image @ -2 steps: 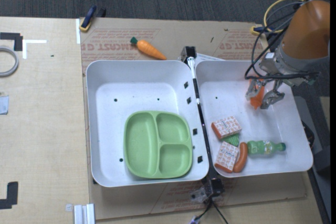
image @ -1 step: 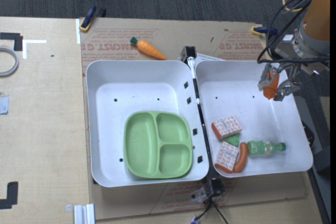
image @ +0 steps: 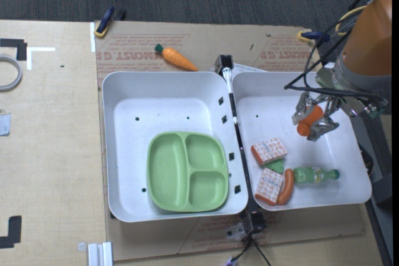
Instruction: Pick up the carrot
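My gripper hangs over the upper right part of the right bin, shut on a small orange carrot that shows between its fingers. The carrot is lifted off the bin floor and tilts down to the left. A second carrot, orange with a green top, lies on the cardboard behind the left bin, outside both bins and far from the gripper.
In the right bin lie two patterned boxes, a sausage and a green bottle, all below the gripper. A green divided plate sits in the left bin. A blue clip lies at the back left.
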{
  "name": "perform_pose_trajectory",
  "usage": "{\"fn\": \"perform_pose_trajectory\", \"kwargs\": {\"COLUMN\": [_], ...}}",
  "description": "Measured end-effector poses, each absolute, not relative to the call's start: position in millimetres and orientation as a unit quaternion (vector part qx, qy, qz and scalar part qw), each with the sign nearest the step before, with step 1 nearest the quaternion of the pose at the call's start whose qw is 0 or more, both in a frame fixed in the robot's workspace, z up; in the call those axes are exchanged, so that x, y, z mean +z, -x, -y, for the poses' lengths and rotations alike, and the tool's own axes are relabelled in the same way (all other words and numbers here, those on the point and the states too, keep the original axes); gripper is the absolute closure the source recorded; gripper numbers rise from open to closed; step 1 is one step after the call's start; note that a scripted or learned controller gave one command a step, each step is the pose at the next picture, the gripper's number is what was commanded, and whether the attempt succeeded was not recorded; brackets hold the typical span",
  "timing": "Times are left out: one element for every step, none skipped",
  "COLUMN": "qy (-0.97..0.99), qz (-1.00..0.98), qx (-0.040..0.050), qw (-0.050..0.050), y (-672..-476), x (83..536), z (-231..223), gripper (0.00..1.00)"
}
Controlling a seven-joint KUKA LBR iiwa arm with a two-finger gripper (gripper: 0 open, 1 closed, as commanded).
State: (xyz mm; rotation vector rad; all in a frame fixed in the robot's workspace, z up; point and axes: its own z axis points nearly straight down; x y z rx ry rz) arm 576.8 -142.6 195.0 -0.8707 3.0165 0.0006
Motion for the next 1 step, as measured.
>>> {"fn": "perform_pose_trajectory", "kwargs": {"qy": [0.288], "qz": [-0.958], "qx": [-0.0005], "qw": [0.002], "y": [-593.0], "x": [102.7], "z": [118.1], "gripper": [1.00]}}
